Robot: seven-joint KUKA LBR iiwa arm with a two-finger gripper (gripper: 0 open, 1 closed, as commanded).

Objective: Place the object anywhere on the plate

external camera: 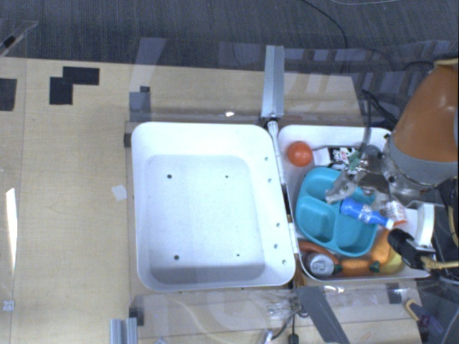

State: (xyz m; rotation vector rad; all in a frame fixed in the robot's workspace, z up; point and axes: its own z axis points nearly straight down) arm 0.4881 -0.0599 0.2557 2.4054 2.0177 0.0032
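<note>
1. Looking down at the table [72, 213], we see two white bins side by side: the left bin [204, 206] and the right bin [323, 138].
2. We find the plate [326, 217], a blue divided one, lying inside the right bin and taking up most of its middle.
3. We see the arm [430, 127] reaching in from the right, its orange band above the grey wrist, hanging over the right bin's right half.
4. We place the end effector [351, 174] above the plate's upper right part, with metal parts and cabling crowding it.
5. We cannot tell how the end effector stands, apart or together; it is too cluttered and blurred to read.
6. We see a blue bottle [366, 212] with a pale cap end lying tilted across the plate's right edge, just below the end effector. Whether it rests on the plate or is held, we cannot tell.
7. We note an orange ball [300, 153] in the right bin's upper left corner, just beside the plate's rim.
8. We see a can [320, 264] at the bin's lower edge, below the plate, with a carrot [355, 266] just to its right.
9. We spot a yellow item [391, 262] near the lower right corner, beside the carrot; its kind is unclear.
</note>
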